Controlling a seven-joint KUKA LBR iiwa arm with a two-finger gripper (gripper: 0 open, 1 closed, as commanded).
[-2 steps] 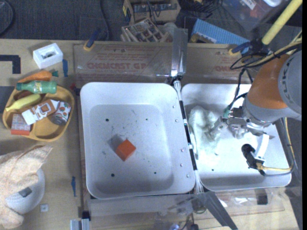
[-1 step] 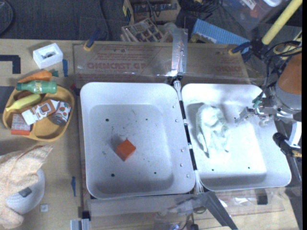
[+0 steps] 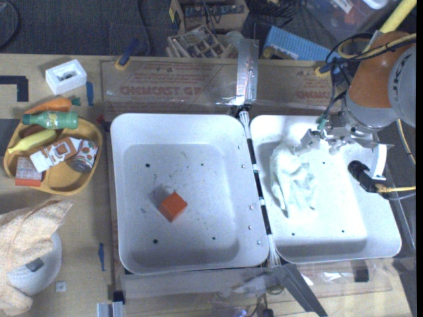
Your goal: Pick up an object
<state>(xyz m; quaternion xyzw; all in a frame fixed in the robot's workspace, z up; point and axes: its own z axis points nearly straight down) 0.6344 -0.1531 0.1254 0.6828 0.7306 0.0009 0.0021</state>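
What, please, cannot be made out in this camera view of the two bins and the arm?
- Gripper: its metal parts blend together over the right bin, so its opening is unreadable.
- Pale crumpled cloth: whitish on white, edges indistinct.
- Orange block in the left bin: its far faces are hidden.

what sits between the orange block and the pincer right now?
In the camera view: the divider where the two bins meet, then the crumpled white cloth in the right bin. The orange block is left; the pincer right.

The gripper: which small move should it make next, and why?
Probably lower the gripper toward the white cloth. It hovers at the right bin's far edge, the cloth lies just beneath and left of it; the orange block sits in the other bin.
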